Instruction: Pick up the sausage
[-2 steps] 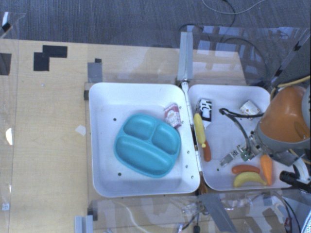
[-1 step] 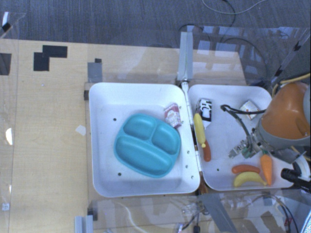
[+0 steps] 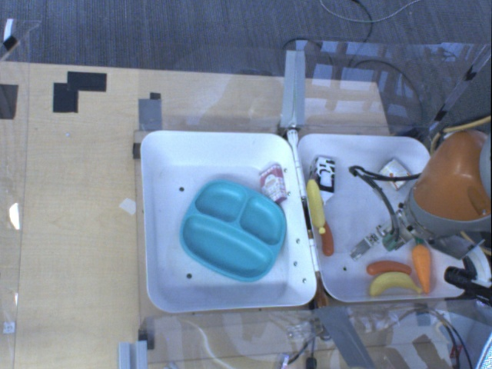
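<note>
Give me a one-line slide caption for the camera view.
KUKA arm's gripper poised over right bin, just above the sausage; banana and carrot alongside.

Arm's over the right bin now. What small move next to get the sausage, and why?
Probably ease the gripper down-right toward the sausage. The gripper sits up-left of it, over bare bin floor. The sausage lies right above the banana, with the carrot at its right end, so come in slowly.
</note>
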Controlling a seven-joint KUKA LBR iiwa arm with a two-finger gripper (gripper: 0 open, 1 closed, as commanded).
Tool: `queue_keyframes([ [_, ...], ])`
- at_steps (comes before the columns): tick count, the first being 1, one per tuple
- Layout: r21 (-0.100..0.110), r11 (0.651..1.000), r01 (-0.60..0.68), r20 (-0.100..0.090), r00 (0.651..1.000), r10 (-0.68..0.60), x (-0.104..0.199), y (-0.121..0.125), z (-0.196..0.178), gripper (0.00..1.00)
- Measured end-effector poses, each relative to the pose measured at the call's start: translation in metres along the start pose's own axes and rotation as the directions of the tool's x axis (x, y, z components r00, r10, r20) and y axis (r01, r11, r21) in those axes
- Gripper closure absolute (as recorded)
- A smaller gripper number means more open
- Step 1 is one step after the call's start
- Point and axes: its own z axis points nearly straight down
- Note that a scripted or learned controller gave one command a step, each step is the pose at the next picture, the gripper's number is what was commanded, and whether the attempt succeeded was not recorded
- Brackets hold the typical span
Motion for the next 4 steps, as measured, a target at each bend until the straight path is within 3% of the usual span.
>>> queue_keyframes([
  [1, 0.007, 0.997, 0.08, -0.007, 0.997, -0.08, -0.028, -0.021, 0.012, 0.0],
  [2, 0.001, 0.997, 0.08, -0.002, 0.997, -0.08, -0.029, -0.018, 0.0, 1.0],
  [3, 0.012, 0.998, 0.056, -0.009, 0.998, -0.056, 0.039, 0.035, -0.098, 1.0],
  [4, 0.009, 0.96, 0.278, -0.013, 0.96, -0.278, 0.073, 0.04, -0.114, 1.0],
])
